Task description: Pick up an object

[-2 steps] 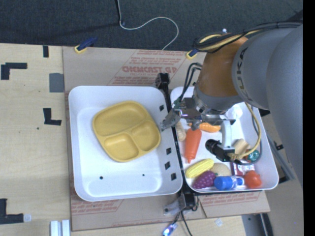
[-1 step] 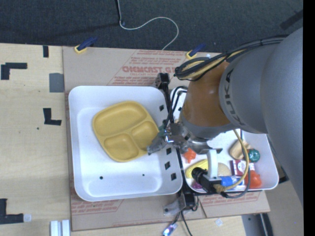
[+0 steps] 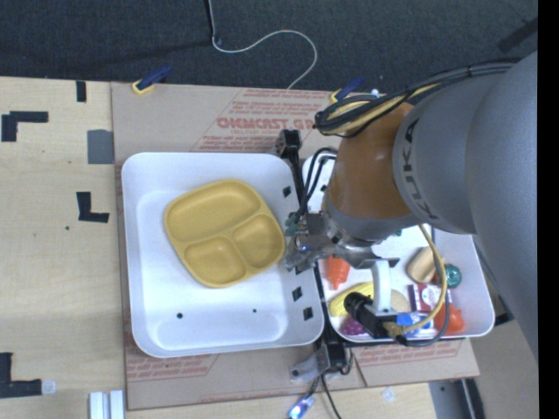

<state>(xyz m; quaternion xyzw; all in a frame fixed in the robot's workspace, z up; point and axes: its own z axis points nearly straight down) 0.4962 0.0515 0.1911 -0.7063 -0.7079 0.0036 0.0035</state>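
Camera view — orange obj (image 3: 336,272) just beside gripper (image 3: 356,264), rt bin (image 3: 476,308)

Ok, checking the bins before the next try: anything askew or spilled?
The yellow divided plate lies skewed to the left bin's walls, not square. The small things sit heaped inside the right bin; none spilled outside that I can see.
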